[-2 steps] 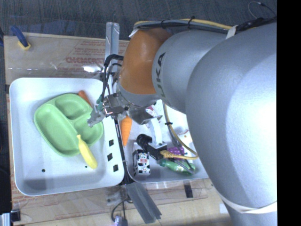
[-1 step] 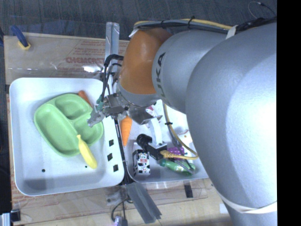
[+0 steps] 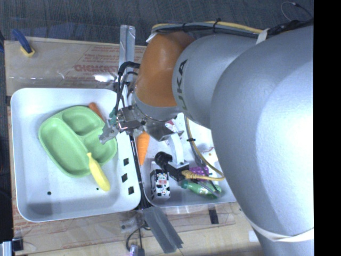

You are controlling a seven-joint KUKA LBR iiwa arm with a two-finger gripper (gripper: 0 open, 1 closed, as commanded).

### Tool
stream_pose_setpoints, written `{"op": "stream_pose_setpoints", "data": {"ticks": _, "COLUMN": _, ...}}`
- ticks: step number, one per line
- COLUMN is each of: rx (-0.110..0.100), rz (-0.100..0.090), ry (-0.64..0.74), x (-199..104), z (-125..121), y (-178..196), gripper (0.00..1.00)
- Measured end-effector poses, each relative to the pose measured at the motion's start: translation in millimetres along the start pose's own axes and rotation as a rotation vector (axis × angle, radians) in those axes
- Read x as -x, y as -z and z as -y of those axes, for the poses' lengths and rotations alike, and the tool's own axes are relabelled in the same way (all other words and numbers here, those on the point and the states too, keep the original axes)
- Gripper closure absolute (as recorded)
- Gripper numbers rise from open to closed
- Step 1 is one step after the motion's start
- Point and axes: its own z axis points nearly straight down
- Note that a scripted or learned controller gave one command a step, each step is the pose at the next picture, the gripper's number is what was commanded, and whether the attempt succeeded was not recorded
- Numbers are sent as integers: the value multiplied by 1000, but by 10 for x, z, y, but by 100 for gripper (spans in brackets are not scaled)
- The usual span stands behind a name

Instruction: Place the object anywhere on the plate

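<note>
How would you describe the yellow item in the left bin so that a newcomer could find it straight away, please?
Start at the left white bin and find the green divided plate lying in it. At the plate's lower right edge lies the yellow banana-shaped toy, partly on the plate and partly on the bin floor. It is the one long yellow thing there; the orange piece sits at the plate's upper edge.

Green plate (image 3: pixel 66 143), yellow banana (image 3: pixel 98 173), orange carrot (image 3: pixel 143 144), white bins (image 3: pixel 24 143).

Arm (image 3: pixel 256 116) hides most of right bin (image 3: pixel 176 204) — claw (image 3: pixel 109 131) fingers unclear.
</note>
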Motion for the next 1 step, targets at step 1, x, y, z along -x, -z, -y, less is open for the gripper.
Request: {"op": "stream_pose_setpoints", "data": {"ticks": 1, "rx": 0, "rz": 0, "ry": 0, "x": 0, "z": 0, "y": 0, "gripper": 0}}
